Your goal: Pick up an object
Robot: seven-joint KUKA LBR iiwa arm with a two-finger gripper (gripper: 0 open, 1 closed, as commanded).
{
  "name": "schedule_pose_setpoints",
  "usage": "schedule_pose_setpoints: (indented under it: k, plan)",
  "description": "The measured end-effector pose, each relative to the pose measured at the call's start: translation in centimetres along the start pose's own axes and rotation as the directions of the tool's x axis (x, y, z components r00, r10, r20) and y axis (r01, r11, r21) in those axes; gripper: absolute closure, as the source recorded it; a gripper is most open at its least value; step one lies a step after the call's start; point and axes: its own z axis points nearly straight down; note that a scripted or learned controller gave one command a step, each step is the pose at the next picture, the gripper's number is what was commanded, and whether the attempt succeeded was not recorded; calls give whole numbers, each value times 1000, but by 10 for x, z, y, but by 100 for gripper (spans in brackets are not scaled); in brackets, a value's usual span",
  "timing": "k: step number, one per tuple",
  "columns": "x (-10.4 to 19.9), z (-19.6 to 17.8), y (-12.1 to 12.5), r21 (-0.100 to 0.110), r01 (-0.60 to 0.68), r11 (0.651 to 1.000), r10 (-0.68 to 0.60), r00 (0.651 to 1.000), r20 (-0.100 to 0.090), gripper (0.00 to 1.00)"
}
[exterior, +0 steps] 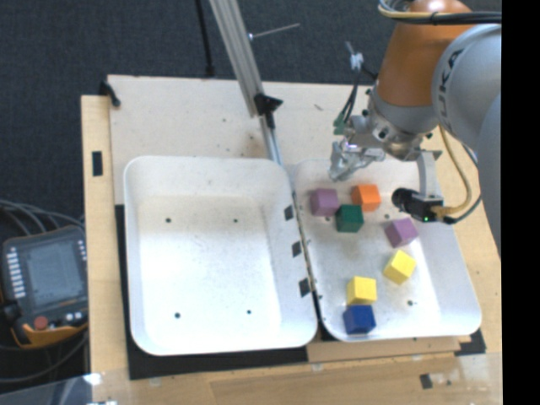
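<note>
The right bin [439,306] holds several small blocks: a purple one [323,201], an orange one [366,196], a green one [349,218], a second purple one [401,231], two yellow ones [400,266] [362,289] and a blue one [359,319]. My gripper [343,167] hangs over the back of this bin, above and between the first purple block and the orange block. Nothing shows between its fingers.
The left bin [211,251] lies beside the right one. A slanted metal post [240,53] rises from the bench behind the bins. A teach pendant [44,278] sits off the bench at the left. A black cable with a connector [419,202] hangs near the orange block.
</note>
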Motion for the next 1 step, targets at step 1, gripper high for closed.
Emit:
schedule_pose_setpoints:
  k: [1]
  plan:
    - [43,12,-28,2,0,1000,0,1000,0,100]
